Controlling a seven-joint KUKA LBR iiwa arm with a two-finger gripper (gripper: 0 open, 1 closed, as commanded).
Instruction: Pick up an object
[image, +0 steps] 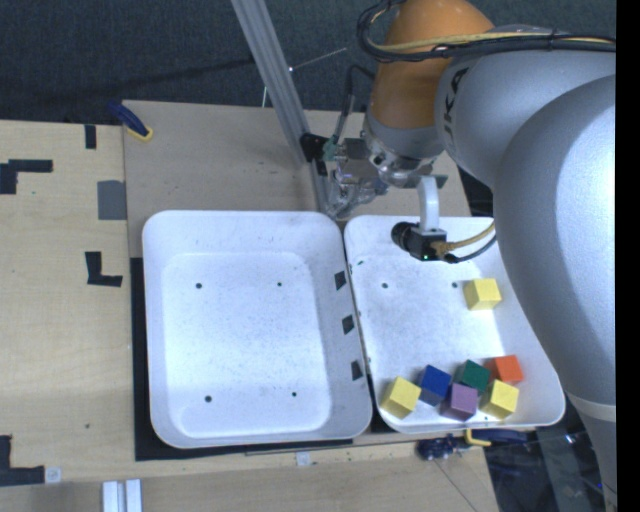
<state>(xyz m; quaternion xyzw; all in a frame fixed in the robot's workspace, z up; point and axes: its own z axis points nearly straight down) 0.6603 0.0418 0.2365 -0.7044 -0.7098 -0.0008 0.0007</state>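
We located the gripper (345, 195) at the far end of the bench, above the rim where the two bins meet. Its fingers were too small and cluttered against the background for us to tell their spread, and we saw no object between them. Directly above it sat the orange band (425, 40) of the arm (545, 180), whose grey body covered the right side of the view. A small black unit (420, 240) with a lit green point hung below the wrist, over the far part of the right bin (400, 330).

We recorded all candidate objects in the right bin. One yellow cube (482, 293) lay alone near the right wall. Along the near wall we noted a cluster: a yellow cube (401, 396), a blue cube (435, 382), a purple cube (463, 399), a green cube (473, 376), an orange cube (507, 369) and another yellow cube (502, 398), most touching their neighbours. The left bin (240, 340) adjoined the right bin.
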